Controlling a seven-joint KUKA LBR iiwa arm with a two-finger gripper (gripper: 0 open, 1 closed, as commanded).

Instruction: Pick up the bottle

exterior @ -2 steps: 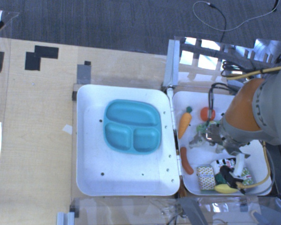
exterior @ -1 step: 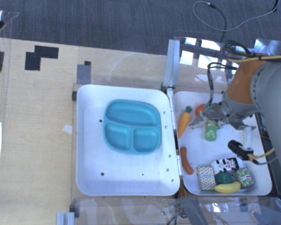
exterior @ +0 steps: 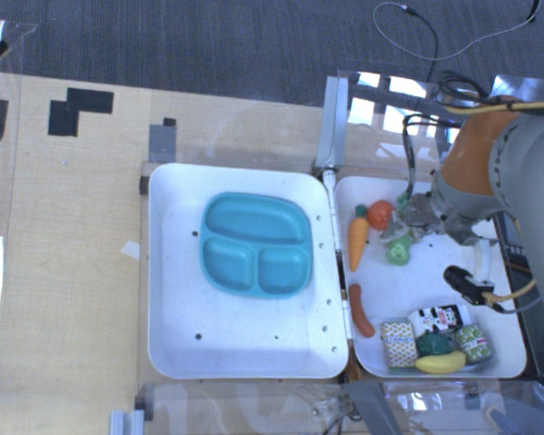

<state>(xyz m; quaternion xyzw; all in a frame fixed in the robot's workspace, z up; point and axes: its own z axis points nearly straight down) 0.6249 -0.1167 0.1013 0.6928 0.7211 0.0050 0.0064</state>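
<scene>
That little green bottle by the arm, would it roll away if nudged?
Likely yes: the green bottle looks rounded, so a nudge may roll it. It is small, like the toy carrot nearby, so probably light.

Glossy white plastic bins (exterior: 173, 280), matt teal tray (exterior: 256, 244) (pale wood bench (exterior: 60, 274))

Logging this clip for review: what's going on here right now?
A grey KUKA arm reaches into the right bin from the right, its gripper low over the far end, by a small green bottle, a tomato and a carrot. Whether it holds anything is unclear. A sausage, banana and small cartons lie nearer. The left bin holds a blue divided plate.
</scene>
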